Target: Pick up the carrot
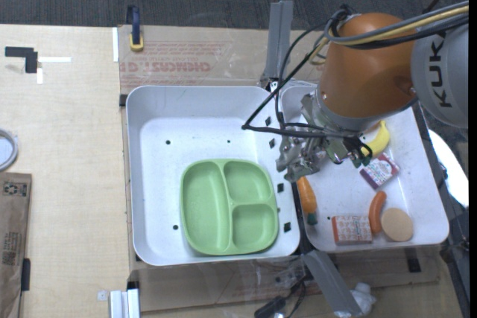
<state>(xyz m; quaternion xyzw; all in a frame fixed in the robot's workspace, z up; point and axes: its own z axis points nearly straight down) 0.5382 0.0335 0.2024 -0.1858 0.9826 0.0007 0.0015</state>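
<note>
The carrot [306, 198], orange with a green tip, lies along the left wall of the right bin [425, 182], near its front. My gripper [299, 162] hangs just above the carrot's upper end, under the orange wrist band. Cables and the metal fingers crowd together there. The carrot still rests on the bin floor, as far as I can see.
The left bin [149, 160] bears a green three-part plate [229, 205]. In the right bin lie a banana [381, 138], a small pink packet [378, 173], a sausage [377, 209], a round tan cookie [397, 224] and a red-and-white packet [350, 229].
</note>
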